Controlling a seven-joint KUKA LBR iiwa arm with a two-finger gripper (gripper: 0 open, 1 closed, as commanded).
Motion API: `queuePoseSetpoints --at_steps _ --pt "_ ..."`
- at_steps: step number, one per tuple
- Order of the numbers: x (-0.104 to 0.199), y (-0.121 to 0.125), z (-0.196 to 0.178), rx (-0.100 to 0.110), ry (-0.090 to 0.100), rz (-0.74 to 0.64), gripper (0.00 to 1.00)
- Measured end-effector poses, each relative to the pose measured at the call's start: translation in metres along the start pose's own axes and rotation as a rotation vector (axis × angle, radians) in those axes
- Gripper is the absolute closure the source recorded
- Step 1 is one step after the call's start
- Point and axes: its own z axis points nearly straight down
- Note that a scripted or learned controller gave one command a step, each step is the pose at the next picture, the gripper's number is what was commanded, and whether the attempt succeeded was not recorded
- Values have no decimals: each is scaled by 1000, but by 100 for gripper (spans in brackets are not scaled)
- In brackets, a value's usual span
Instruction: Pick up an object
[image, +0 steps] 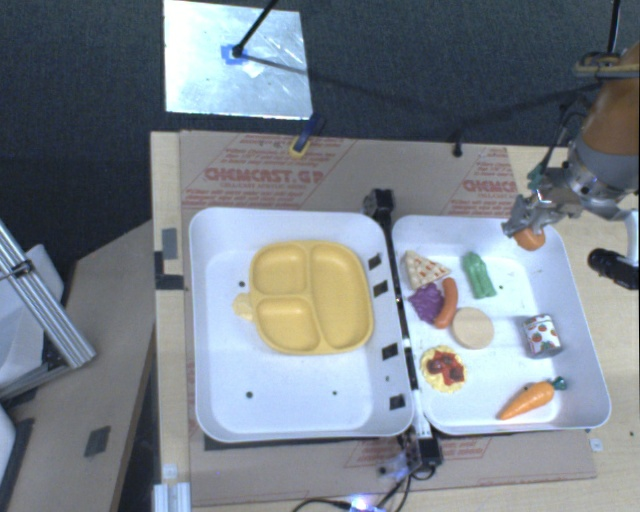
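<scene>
Camera view: we count eight toy foods; claw (527, 226) pinches one small round orange piece (531, 239), one smooth carrot (527, 399) well below.

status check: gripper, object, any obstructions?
Gripper over right bin's far edge, small orange object at its tip; grasp unconfirmed. Other toys lie apart.

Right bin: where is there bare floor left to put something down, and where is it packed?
In the right bin, bare floor lies between the green piece and the patterned cube, and along the near edge between the pasta piece and the carrot. Crowded: the left side, where pizza slice, purple piece, sausage and tan disc cluster.
</scene>
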Motion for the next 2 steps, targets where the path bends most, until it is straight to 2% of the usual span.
queuePoseSetpoints --at_steps 2 --pt "100 12 7 6 4 -4 100"
